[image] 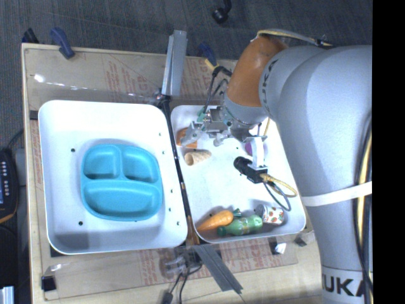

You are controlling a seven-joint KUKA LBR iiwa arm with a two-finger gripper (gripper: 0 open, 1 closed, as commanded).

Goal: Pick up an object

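My gripper (204, 129) is low in the back left corner of the right bin (212, 183), under the grey arm with its orange band. Just left of it lies a brown bread-like piece (183, 135), close to or touching the gripper. A tan cone-shaped piece (197, 157) lies a little in front of it. Along the bin's near wall lie an orange carrot (215, 220), a green bottle (241, 225) and a small white spotted object (273, 216). A pink and white object (258, 148) peeks out beside the wrist.
The left bin (57, 125) holds a blue divided plate (121, 182). A raised rim divides the two bins. The arm covers the right bin's back right part. Blue clamps sit at the bench's far edge.
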